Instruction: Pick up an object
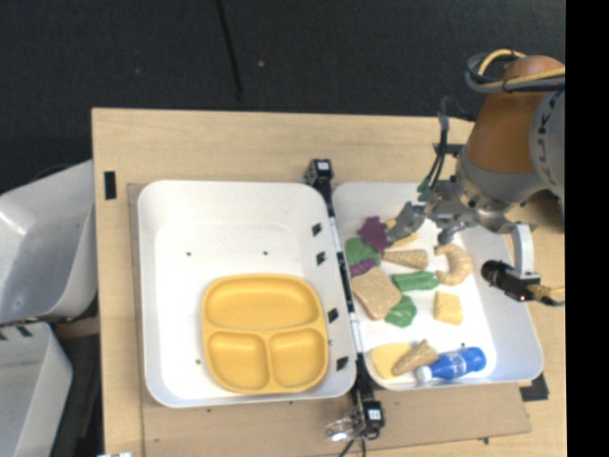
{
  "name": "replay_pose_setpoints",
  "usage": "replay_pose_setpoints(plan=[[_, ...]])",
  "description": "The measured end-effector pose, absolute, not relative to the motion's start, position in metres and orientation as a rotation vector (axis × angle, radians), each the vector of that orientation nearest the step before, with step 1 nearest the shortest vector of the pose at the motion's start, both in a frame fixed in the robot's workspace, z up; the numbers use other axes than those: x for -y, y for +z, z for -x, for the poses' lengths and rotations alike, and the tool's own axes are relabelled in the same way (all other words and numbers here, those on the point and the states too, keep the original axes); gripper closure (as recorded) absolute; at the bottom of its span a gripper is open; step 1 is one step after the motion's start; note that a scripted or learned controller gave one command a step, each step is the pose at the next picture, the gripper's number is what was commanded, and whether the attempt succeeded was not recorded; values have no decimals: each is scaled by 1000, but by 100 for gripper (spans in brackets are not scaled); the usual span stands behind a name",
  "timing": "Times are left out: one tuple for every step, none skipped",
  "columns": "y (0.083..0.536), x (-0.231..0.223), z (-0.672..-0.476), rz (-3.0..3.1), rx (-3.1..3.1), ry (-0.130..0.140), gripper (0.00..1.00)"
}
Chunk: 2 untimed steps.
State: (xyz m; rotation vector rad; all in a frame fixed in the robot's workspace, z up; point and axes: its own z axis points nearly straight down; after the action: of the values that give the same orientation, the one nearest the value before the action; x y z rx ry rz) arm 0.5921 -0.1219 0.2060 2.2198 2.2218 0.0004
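Here the two-finger gripper hovers low with jaws spread and empty, probably to straddle a piece: just below them lie the tan wedge-shaped toy slice and curved beige croissant-like piece.

I look down on a pale wooden bench standing on dark carpeted floor. A white plastic container sits just beside its left edge.
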Motion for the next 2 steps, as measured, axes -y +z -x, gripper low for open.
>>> replay_pose_setpoints(plan=[[95,176,-625,-2225,-2218,-7,0],[103,232,-664,-2218,-2213,3,0]])
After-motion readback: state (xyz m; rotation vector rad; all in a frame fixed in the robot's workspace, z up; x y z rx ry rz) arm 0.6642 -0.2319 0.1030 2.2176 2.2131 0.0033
